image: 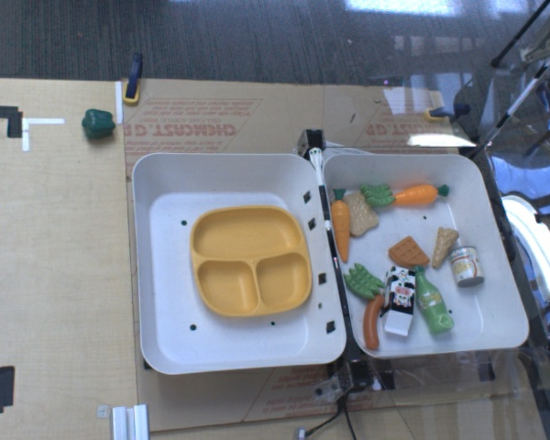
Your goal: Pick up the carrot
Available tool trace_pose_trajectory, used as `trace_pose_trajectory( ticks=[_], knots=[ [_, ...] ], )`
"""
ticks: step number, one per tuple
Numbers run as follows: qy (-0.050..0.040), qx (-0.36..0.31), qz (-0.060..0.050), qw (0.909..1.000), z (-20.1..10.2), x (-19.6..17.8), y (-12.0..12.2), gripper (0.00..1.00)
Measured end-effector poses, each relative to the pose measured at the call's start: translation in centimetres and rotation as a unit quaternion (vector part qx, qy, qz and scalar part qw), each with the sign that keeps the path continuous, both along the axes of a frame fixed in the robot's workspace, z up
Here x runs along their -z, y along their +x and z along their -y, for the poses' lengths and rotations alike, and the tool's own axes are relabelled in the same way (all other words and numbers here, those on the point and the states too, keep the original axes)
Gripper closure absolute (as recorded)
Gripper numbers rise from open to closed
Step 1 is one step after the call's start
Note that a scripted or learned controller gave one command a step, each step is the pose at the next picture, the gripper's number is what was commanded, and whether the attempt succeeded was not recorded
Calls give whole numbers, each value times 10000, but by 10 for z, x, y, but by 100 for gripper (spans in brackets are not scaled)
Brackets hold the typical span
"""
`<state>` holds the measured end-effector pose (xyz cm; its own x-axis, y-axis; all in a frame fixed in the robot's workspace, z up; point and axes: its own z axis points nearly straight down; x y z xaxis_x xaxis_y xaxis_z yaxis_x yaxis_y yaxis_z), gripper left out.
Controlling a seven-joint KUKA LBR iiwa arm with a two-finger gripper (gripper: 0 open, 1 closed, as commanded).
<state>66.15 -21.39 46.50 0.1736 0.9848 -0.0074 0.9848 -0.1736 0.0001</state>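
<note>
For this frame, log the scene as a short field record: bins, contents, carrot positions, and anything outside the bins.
left bin: holds a yellow divided plate
right bin: holds toy food items
carrot A: lies sideways near the far wall
carrot B: lies lengthwise along the left wall
other items: milk carton, green bottle, can, sausage, cracker
outside bins: green object on the bench, far left
task state: both carrots lie in the bin, not picked up
</note>
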Motion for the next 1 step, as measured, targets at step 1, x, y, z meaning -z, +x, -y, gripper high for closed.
trace_pose_trajectory(
  ticks=[1],
  knots=[
    [-21,-30,8,10000,0,-8,2,100]
  ],
)
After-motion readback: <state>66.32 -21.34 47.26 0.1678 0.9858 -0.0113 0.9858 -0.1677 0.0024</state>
